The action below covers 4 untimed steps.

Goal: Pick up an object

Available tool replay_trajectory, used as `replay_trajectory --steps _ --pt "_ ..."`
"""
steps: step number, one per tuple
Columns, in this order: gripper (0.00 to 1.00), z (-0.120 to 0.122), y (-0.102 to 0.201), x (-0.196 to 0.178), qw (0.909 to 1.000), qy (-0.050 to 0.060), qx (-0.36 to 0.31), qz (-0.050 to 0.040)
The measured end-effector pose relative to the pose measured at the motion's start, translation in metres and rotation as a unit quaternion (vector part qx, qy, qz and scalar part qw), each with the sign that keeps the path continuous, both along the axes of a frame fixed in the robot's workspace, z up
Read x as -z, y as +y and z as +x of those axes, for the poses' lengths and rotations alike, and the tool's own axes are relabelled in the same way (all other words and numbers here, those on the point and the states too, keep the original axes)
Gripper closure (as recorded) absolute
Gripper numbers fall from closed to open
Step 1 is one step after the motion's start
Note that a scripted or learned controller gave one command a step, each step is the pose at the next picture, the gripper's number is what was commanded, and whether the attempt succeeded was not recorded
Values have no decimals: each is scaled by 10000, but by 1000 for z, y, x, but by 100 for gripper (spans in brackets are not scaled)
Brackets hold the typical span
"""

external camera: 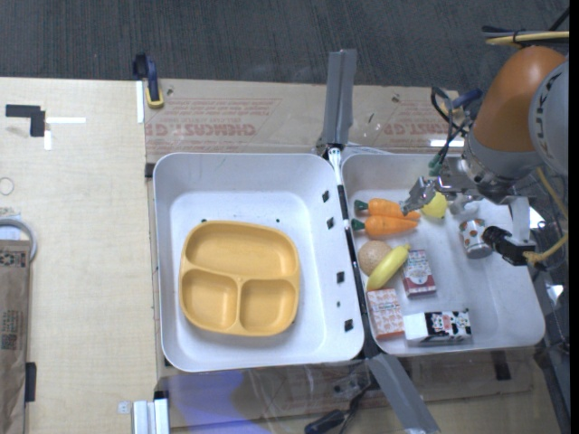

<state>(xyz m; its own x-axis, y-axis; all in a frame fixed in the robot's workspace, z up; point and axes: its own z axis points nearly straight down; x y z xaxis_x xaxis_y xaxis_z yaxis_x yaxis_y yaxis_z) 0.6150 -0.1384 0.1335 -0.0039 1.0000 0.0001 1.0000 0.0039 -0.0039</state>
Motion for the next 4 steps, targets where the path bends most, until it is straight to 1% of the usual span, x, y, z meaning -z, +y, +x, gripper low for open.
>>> replay_trajectory --steps 1,2,3,4 --pt "0 23 -25 22 9986 -61 -519 68" --pt "0 24 -40 37 9973 30 -715 158" --pt "100 23 -43 31 9974 22 -710 115" --pt "100 40 3 -108 9984 -23 -559 -6"
